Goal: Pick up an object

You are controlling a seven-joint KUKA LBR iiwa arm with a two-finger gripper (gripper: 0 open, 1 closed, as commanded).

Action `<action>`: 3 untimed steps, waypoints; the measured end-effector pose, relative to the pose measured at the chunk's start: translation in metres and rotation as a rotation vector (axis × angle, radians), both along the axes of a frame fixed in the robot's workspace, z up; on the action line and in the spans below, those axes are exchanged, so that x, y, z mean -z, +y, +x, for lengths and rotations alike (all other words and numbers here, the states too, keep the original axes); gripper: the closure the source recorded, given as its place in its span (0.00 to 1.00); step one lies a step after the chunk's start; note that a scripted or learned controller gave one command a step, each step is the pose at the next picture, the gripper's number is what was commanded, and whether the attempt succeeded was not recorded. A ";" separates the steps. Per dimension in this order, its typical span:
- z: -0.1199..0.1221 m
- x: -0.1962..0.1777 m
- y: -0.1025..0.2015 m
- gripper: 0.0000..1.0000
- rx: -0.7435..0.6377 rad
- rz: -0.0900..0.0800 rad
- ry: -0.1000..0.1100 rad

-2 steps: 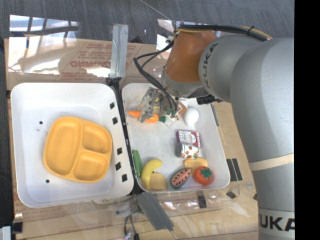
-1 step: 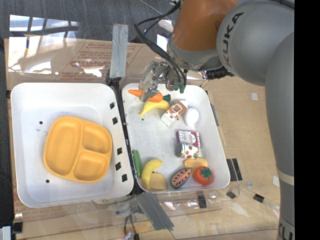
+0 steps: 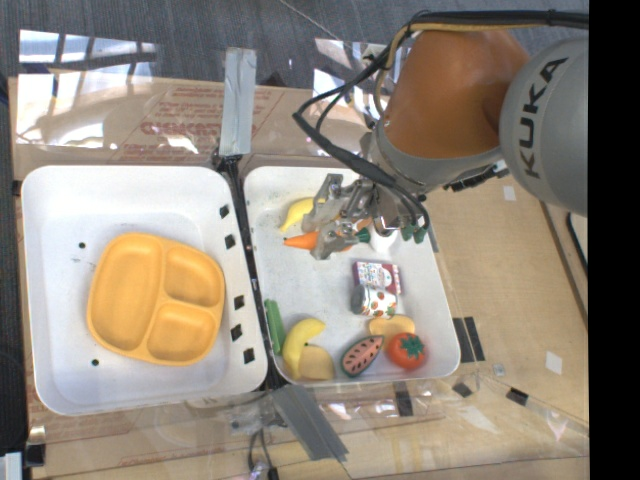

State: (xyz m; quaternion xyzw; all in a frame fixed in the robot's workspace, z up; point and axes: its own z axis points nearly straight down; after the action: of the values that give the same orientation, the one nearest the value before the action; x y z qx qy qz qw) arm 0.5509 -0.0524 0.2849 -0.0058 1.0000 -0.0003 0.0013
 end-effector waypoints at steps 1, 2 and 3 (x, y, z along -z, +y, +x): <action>0.011 0.013 -0.036 1.00 -0.198 -0.001 -0.001; -0.025 0.059 -0.040 1.00 -0.235 0.001 0.004; -0.041 0.166 -0.066 1.00 -0.549 0.003 0.006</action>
State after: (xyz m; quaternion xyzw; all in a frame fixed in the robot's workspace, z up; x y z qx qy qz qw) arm 0.5095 -0.1180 0.1186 -0.2768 0.9609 0.0014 -0.0017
